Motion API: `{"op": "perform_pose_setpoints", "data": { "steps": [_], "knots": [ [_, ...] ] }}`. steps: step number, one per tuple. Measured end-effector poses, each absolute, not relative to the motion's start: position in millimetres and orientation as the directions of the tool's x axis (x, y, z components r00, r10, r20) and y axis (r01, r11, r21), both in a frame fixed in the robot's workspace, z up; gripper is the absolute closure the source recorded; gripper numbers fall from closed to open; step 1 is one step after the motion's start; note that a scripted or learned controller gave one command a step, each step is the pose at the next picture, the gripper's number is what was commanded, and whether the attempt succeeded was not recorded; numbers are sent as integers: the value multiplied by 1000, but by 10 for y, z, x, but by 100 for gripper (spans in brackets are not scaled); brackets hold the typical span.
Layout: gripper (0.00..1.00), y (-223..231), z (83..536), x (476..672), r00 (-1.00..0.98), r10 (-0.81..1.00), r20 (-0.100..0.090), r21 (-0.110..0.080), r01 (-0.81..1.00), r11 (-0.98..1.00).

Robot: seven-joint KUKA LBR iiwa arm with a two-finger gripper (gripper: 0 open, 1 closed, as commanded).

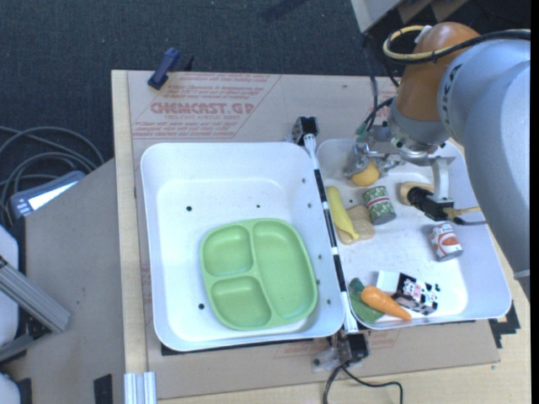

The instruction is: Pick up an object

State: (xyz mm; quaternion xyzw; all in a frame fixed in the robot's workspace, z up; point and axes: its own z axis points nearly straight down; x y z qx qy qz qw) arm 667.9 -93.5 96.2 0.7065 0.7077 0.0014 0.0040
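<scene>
My gripper (368,162) hangs low over the far left corner of the right bin (478,286). A small yellow object (365,176) lies right at its tip, touching or nearly touching it. Just in front of that stand a green can (379,204), a long yellow banana-like piece (338,212) along the bin's left wall, and a beige piece (362,222) beside it. Farther right lies a red and white can (445,242). Near the front of the bin are an orange carrot (387,303) on a green piece (360,306) and a black-and-white cow-patterned item (418,292).
The left bin (168,217) holds a green divided plate (257,273). A blue object (162,68) lies on the cardboard behind the bins. The grey arm with its orange band (434,66) comes in from the upper right, above the right bin's far side.
</scene>
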Motion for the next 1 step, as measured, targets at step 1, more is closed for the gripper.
{"op": "perform_pose_setpoints", "data": {
  "steps": [1],
  "knots": [
    [100, -244, 1852, 5982, -1, 1000, 1, -1, 1000, 1]
  ]
}}
